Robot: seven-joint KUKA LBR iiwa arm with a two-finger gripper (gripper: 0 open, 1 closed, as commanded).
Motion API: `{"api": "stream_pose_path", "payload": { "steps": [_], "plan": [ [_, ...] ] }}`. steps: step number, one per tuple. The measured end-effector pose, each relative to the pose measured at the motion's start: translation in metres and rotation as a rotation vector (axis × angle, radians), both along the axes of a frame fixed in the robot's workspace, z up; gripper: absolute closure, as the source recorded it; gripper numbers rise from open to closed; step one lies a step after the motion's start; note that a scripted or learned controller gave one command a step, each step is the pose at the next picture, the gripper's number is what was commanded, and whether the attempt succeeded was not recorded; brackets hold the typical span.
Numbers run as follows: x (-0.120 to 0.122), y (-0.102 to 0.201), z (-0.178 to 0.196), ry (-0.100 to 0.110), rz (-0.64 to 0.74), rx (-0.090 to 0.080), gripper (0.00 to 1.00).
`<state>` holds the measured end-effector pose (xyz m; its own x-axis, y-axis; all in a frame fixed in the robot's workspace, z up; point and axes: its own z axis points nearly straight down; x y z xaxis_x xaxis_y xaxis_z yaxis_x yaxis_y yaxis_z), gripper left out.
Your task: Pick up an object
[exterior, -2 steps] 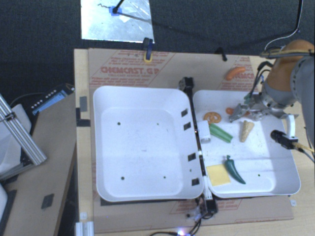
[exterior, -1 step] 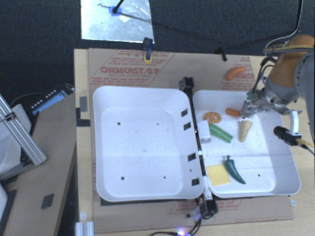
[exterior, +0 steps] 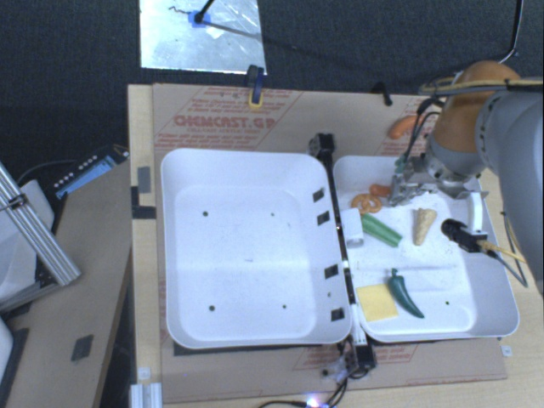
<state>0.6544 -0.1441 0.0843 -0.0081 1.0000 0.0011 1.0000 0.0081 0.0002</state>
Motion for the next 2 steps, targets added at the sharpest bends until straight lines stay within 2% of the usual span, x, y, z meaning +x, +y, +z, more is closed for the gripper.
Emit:
{"api": "stream_pose_path", "payload": {
  "steps": [1, 2],
  "plan": [
    [-0.0068, 0.0229, 0.0003, 0.000, -0.001, -0.001, 1.00],
    [-0.0067, 0.0214, 0.0005, -0.001, -0.003, -0.001, 0.00]
  ]
}}
